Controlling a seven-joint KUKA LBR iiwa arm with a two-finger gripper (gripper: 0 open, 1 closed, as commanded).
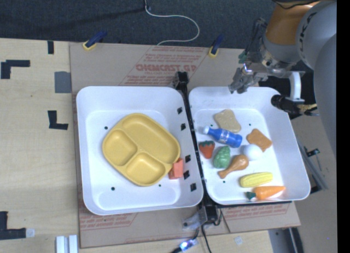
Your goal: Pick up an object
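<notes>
The right bin holds several toy foods: a tan bread slice, a blue bottle, an orange wedge, a white egg, a strawberry, a green vegetable, a chicken drumstick, a corn cob and a carrot. My gripper hangs over the bin's far rim, above and behind the bread slice, with nothing between its fingers. Its fingers look close together.
The left bin holds a yellow divided plate and a small orange block beside it. A black divider runs between the bins. A white cable lies behind them on the bench.
</notes>
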